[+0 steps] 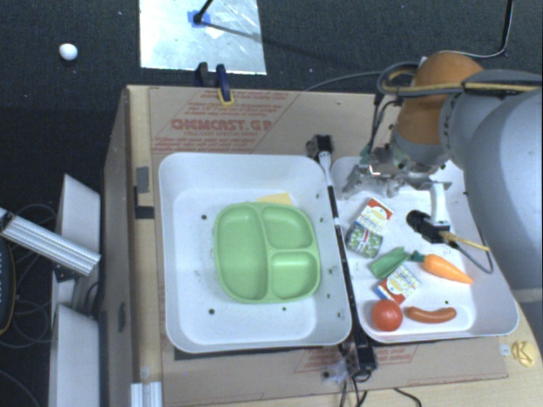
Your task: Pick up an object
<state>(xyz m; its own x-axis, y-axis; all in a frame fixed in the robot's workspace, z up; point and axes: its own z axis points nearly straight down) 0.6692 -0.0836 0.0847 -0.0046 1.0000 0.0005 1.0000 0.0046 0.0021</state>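
My gripper [372, 180] hangs over the back left corner of the right bin [496, 312], open, with nothing between its fingers. Just in front of it lies a green and white carton [367, 228]. Further forward are a green vegetable [389, 261], an orange carrot [445, 268], a small red and yellow box [400, 282], a red tomato [386, 315] and a red sausage [430, 315]. None of them touches the gripper.
The left bin [191, 312] holds a green divided plate [265, 252] with a yellow piece [275, 199] behind it. The rims of the two bins meet in a ridge [337, 236] just left of the carton. The arm's grey bulk covers the right bin's far right side.
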